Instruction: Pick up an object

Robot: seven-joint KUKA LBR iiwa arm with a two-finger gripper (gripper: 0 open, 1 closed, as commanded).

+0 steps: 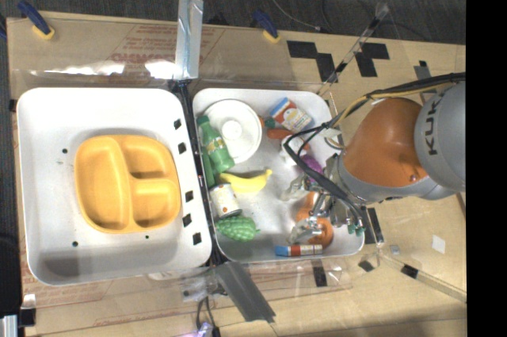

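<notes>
My gripper [311,218] is low in the right bin [345,247], near its front right corner. It hangs right over a small orange object [320,229], which its metal parts partly hide. Whether that object is held is not visible. Other objects lie in the same bin: a banana [250,181], a green bottle [212,147], a white bowl [231,129], a green bumpy toy [238,228], a small jar [226,202] and a red and blue marker [299,250].
A yellow divided plate [127,181] lies in the left bin [47,113]. A small printed box [290,116] and a purple item [311,164] sit at the right bin's far side. Black cables [305,139] loop from the wrist over that bin.
</notes>
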